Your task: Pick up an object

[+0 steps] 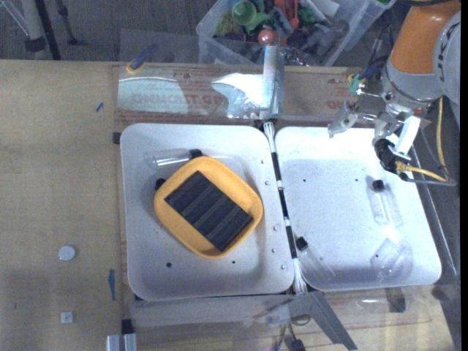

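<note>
At the far left of the frame a small grey disc [66,253] lies on the bare tan bench [51,159]. The left bin [139,269] holds the largest pickable thing, a yellow dish [208,205] with a dark ribbed panel on top, set at a slant in the bin's middle. A clear plastic piece [172,156] with a black end lies just behind it, against the bin's upper wall, and something small and black peeks out at the dish's left edge; what it is cannot be told.

Above the seam between the bins stands a metal post [272,79], and behind it, off the bench, is a clear tub [344,13] full of coloured toys.

The right bin [322,269] holds a clear tube [382,205] with a black cap near its upper end, lying toward the bin's right side, and a second clear scrap [390,253] lower right.

The gripper [360,123] hangs over the upper right edge of the right bin, above and left of the clear tube and apart from it. Whether it is spread or closed cannot be told, and nothing is seen in its grasp. The arm [420,42] rises to the upper right corner.
</note>
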Controlling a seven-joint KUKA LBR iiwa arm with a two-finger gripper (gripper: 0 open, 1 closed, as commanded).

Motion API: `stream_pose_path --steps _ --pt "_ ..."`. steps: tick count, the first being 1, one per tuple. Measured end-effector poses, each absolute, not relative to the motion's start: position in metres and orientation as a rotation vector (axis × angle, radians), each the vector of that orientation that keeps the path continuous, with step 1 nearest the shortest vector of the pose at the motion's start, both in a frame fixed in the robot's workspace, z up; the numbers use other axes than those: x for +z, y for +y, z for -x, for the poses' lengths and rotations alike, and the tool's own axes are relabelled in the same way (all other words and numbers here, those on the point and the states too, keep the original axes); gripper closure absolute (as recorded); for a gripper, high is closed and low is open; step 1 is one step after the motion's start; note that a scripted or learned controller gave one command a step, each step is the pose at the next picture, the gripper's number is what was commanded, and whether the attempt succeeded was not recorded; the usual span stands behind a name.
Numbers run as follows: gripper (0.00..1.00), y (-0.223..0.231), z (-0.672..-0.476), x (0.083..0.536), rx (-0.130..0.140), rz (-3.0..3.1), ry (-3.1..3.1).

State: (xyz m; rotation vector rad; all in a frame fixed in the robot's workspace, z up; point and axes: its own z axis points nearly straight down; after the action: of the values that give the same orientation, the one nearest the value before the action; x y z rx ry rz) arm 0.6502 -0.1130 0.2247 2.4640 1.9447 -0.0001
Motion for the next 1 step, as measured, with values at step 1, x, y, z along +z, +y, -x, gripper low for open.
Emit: stream_pose_path --steps 1 --pt "0.0 -0.1157 -0.5679 0.1451 -0.002 -2.309 2.133"
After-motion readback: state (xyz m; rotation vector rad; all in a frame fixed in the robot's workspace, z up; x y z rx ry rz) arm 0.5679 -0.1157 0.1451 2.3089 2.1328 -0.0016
